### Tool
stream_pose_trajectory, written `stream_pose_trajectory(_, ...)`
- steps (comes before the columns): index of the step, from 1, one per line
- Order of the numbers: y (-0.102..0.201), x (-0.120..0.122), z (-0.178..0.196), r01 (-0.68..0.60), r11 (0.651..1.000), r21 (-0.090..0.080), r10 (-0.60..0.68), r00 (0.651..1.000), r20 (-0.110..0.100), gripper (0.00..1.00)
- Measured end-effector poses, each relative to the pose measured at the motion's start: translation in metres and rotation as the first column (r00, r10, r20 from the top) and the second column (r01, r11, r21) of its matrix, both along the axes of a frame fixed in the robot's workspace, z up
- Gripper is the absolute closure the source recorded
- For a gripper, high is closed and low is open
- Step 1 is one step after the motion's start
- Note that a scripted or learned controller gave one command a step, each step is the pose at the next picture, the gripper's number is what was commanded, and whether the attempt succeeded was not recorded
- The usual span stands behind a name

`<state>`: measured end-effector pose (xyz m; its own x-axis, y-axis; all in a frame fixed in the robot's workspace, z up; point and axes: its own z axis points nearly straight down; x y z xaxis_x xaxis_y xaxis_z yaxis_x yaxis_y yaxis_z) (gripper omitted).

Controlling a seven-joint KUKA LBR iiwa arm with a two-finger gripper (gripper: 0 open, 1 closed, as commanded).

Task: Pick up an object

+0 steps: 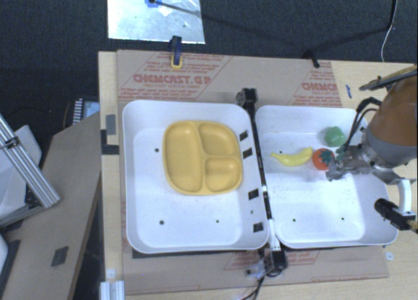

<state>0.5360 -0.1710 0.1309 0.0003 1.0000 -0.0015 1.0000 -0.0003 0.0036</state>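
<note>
Here, at the left of the worktop (111, 181), the left shallow white plastic bin (140, 220) held a yellow moulded plastic plate with three compartments (201, 157), lying flat near the bin's middle. Across the dark divider, the right shallow white plastic bin (313, 223) carried three small toy foods in its upper half: a curved yellow plastic banana (292, 157) lay on its side towards the centre, a small round red toy fruit, perhaps a tomato (320, 159), sat just beside the banana's right end, and a round green toy fruit (334, 136) rested a little above it, close to but apart from the red one. The grey arm's two-finger gripper (335, 168) reached in from the right, low over the bin floor and just beside the red fruit, possibly touching it; whether the jaws stood apart or together could not be told, since the wrist hid them, and nothing was visibly clamped. The red fruit looked the likeliest target. It would probably be light, hollow and stiff, with a smooth skin prone to rolling or squirting free, so a hold across its widest part, square on, seemed wisest.
</note>
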Motion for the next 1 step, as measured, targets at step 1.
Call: stream_pose_trajectory(1, -0.0010, -0.0057, 0.0463, -0.001, 1.000, 0.000, 0.001, 1.000, 0.002, 1.00)
